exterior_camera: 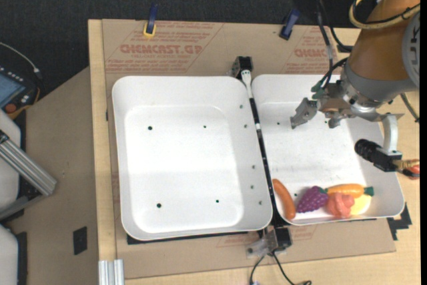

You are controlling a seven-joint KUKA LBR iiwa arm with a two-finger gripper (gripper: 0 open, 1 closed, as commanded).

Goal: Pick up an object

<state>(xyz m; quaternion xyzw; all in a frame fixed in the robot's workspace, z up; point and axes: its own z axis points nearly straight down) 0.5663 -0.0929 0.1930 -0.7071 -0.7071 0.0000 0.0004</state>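
Four toy foods point(325, 197), sausage to purple grapes, lie well below your gripper point(305, 113), whose opening you cannot tell.

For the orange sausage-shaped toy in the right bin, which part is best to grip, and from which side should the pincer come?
Probably the middle of the orange sausage-shaped toy, pinched across its narrow width, coming straight down from above. It lies flat and slanted at the front left corner of the right white bin, with the purple plastic grape bunch close beside it, so side approaches look cramped.
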